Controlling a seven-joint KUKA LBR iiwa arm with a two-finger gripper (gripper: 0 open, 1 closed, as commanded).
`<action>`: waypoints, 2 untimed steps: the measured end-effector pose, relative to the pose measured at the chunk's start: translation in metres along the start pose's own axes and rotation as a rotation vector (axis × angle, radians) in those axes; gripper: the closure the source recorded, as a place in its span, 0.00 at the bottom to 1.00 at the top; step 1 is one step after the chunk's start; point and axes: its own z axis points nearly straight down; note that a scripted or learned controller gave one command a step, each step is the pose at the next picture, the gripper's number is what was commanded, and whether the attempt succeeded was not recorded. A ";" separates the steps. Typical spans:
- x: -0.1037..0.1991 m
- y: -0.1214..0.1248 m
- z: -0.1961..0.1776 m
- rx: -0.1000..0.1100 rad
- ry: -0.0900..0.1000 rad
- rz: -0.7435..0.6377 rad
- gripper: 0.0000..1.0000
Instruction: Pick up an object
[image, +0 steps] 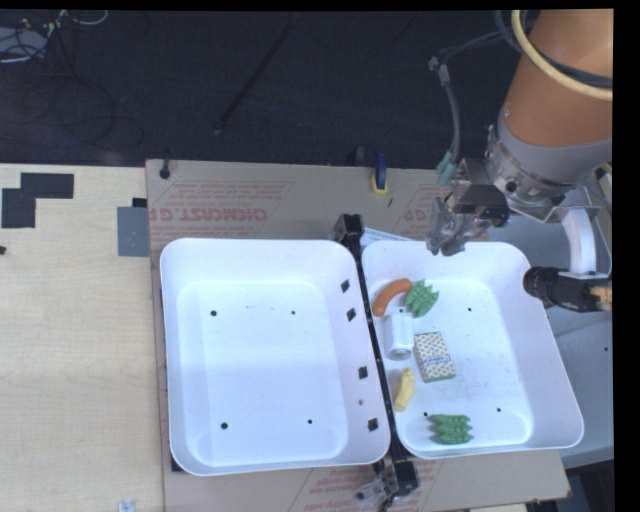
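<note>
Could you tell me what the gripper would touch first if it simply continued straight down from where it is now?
Probably bare floor of the right bin near its far rim. The gripper hangs above that corner; the green toy lies nearer the camera, though depth is unclear.

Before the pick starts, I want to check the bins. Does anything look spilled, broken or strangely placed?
Nothing stands out. In the right bin lie a carrot, green toys, a white cylinder, a patterned box and a banana, all inside its walls.

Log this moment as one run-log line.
arm: over right bin's far edge | gripper: holds nothing visible | right bin: orange carrot, green toy, patterned box, yellow piece, green pods
</note>
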 end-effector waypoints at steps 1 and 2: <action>0.064 -0.007 -0.049 -0.003 0.003 -0.008 1.00; 0.071 0.015 -0.139 -0.009 0.003 -0.004 1.00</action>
